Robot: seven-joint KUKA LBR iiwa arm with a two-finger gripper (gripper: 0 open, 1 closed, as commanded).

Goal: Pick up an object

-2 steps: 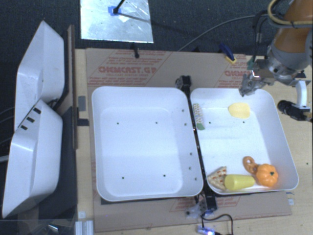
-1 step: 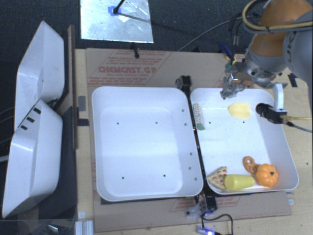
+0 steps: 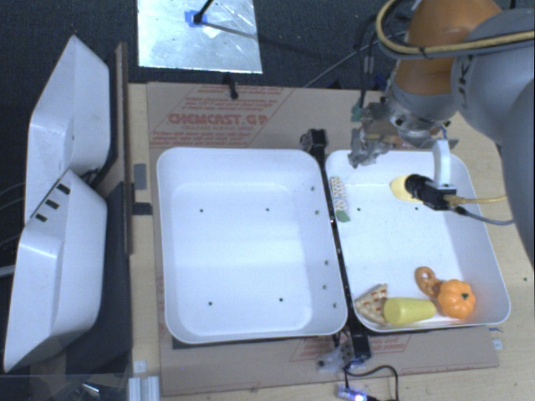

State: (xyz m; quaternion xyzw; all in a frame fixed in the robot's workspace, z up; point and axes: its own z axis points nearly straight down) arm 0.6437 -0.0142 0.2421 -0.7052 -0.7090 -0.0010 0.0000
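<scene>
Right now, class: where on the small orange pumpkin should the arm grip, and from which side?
Grip the pumpkin across its round body, coming straight down. It sits near the right bin's front wall with the pretzel and yellow piece close beside it, so side approaches look crowded.

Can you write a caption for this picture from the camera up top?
Robot gripper hovers above the right bin, far from the toy pumpkin.

A bench [image 3: 251,111] carries two white bins [image 3: 242,241] side by side.
</scene>
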